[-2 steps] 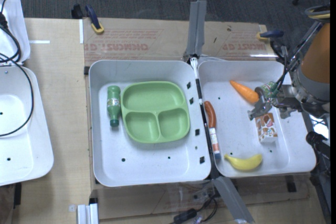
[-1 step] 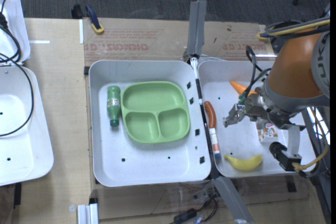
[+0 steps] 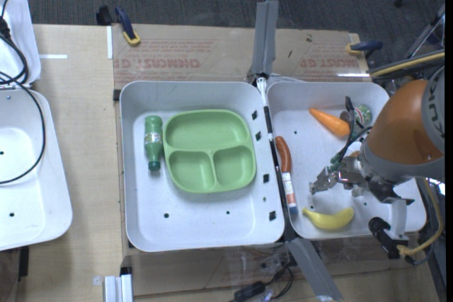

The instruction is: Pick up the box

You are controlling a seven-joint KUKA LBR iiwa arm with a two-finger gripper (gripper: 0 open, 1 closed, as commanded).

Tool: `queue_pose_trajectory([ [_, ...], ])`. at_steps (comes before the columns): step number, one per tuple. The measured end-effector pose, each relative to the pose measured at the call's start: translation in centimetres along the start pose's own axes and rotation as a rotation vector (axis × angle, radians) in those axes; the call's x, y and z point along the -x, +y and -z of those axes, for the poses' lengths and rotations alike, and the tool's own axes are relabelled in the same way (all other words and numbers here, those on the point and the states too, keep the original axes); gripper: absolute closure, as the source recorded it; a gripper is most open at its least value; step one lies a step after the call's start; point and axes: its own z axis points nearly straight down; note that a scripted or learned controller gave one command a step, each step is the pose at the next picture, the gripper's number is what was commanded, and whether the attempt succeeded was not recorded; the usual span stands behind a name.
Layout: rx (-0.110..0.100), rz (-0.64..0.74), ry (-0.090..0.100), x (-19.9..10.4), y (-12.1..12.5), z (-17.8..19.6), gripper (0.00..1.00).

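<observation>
A narrow white box (image 3: 289, 192) with coloured print lies along the left wall of the right bin (image 3: 304, 104), just below a red-orange sausage (image 3: 282, 151). My gripper (image 3: 324, 182) hangs low over the right bin's floor, right of the box and a short gap from it. It sits just above a yellow banana (image 3: 329, 218). Nothing shows in its grasp. The grey arm with its orange band (image 3: 407, 131) covers the bin's right side.
An orange carrot (image 3: 330, 121) and a small green round item (image 3: 362, 112) lie at the back of the right bin. The left bin (image 3: 134, 152) holds a green divided plate (image 3: 209, 150) and a green bottle (image 3: 153, 141).
</observation>
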Motion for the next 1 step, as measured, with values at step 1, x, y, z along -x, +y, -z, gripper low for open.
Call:
queue_pose_trajectory([
  [1,-0.001,-0.024,-0.001,-2.34,12.78,0.18,0.00],
])
